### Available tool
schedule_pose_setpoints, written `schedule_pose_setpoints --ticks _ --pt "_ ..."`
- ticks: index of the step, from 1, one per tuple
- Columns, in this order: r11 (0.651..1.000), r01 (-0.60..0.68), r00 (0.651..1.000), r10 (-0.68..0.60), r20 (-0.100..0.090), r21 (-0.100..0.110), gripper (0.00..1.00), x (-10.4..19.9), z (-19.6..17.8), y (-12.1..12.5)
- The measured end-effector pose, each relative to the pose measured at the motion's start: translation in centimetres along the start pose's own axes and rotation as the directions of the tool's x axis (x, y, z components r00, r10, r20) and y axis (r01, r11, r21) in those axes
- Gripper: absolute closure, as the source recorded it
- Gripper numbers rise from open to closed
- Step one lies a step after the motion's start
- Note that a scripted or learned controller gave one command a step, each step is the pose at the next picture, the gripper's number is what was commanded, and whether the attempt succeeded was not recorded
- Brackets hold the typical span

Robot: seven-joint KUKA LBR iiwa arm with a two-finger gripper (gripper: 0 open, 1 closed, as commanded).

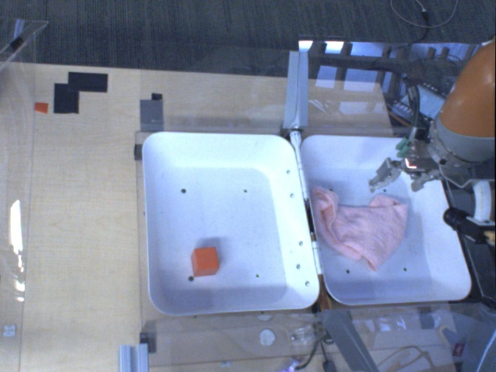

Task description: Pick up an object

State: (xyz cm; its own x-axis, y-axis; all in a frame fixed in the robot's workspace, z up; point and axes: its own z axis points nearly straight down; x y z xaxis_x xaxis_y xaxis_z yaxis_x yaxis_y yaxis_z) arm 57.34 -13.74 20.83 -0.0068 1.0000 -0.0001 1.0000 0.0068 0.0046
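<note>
A crumpled pink cloth (361, 228) lies in the middle of the right bin (434, 285). A small orange cube (205, 261) sits in the lower left part of the left bin (232, 149). My gripper (397, 181) hangs over the right bin's back half, just above the cloth's upper right edge. Its fingers are spread open with nothing between them; one fingertip (378, 180) points left toward the cloth. The orange band of the arm (469, 99) rises at the right.
A metal divider rail (294, 99) runs between the bins at the back. Black blocks (77, 90) and a small orange tag (41, 108) lie on the bench at far left. Cables and equipment (418, 76) crowd behind the right bin.
</note>
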Motion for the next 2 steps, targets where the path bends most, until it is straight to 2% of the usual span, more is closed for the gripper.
schedule_pose_setpoints --ticks 1,2 --pt "0.997 0.074 0.997 -0.074 0.003 -0.007 0.0 -4.0 11.4 -0.5" --pt "0.992 0.128 0.992 -0.128 0.004 -0.01 0.0 -6.3 11.7 2.1"
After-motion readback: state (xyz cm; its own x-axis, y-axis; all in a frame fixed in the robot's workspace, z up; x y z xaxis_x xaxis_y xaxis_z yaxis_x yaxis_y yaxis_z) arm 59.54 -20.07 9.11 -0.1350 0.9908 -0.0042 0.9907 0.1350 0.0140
